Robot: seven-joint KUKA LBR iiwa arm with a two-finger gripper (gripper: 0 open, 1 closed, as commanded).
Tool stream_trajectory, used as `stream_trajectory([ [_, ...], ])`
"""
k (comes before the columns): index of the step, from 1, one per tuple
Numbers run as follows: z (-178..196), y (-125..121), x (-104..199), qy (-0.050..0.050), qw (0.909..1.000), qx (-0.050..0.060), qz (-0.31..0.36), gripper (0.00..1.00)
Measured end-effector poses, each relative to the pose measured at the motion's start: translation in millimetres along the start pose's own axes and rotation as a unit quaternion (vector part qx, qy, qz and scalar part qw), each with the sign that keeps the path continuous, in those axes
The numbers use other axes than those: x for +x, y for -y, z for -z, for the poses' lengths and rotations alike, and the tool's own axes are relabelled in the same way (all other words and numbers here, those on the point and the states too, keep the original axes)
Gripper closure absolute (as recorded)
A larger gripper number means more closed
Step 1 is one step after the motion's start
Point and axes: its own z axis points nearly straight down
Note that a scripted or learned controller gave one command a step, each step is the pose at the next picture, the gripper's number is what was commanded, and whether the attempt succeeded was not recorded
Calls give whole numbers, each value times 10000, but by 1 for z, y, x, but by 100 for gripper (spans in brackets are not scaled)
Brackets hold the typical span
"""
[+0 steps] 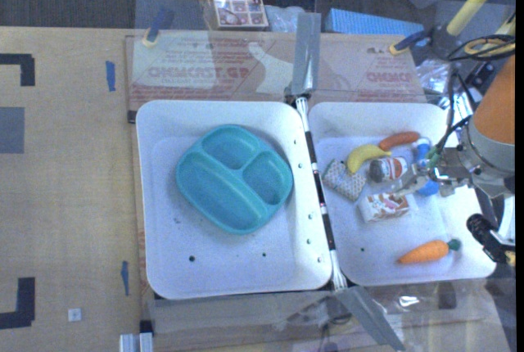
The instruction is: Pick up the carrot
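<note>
**Figure: Carrot lying free in the right bin, arm poised above the clutter**

2 shallow white bins sit side by side on the bench. The left bin (pixel 164 260), well away from the tool, holds a teal divided plate (pixel 235 177) with 3 compartments, lying flat near its middle. The right bin (pixel 360 260) holds all the small items, probably so that each pick starts from 1 bin. The grey arm with its orange band (pixel 497 109) reaches over this bin's right rim, and the gripper (pixel 434 174) hangs over the cluster in the bin's upper half; whether it is open or closed cannot be told from this view, and nothing is visibly held.

The carrot (pixel 424 253) lies flat on the bin floor nearer the camera than the gripper, apart from it and from every other item. Its long axis runs almost left to right across the view, tilted slightly; the green stem end (pixel 453 245) points toward the arm's base, the tapered tip toward the bins' divider.

Just beside the gripper, on its divider side, lie a banana (pixel 366 155), an orange sausage-shaped piece (pixel 399 141), a small can (pixel 386 169) and 2 wrapped packets (pixel 385 206).
</note>
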Motion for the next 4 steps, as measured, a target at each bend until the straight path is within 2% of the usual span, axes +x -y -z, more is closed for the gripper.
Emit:
stream_trajectory([
  [1,-110,27,11,-3,9849,-12,1730,0],
  [2,-93,27,12,9,9416,-16,3368,0],
  [3,-95,20,-48,15,8654,-19,5010,0],
  [4,-99,27,-81,14,9522,-17,3055,0],
])
